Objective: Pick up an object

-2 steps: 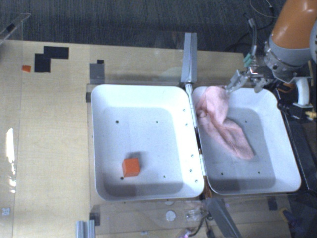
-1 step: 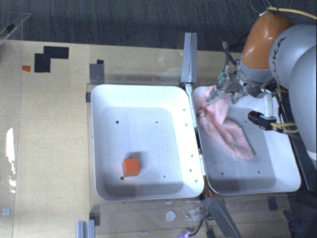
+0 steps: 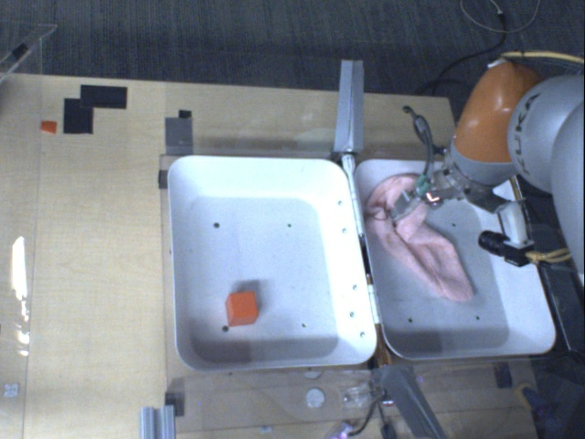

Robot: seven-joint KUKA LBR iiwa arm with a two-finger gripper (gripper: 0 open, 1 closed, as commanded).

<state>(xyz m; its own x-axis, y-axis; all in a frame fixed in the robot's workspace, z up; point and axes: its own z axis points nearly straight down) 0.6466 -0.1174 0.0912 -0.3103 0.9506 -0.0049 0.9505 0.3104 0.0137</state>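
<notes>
A crumpled pink cloth (image 3: 422, 247) lies lengthwise in the right bin (image 3: 521, 332). The gripper (image 3: 413, 204) touches its upper end; whether it pinches the fabric cannot be told. An orange block (image 3: 242, 308) sits in the left bin (image 3: 196, 245).

From here I can't make out how the claw (image 3: 416, 199) stands; it blurs against the pink cloth (image 3: 422, 245). The arm (image 3: 530, 126) is cut off at the right edge.
</notes>
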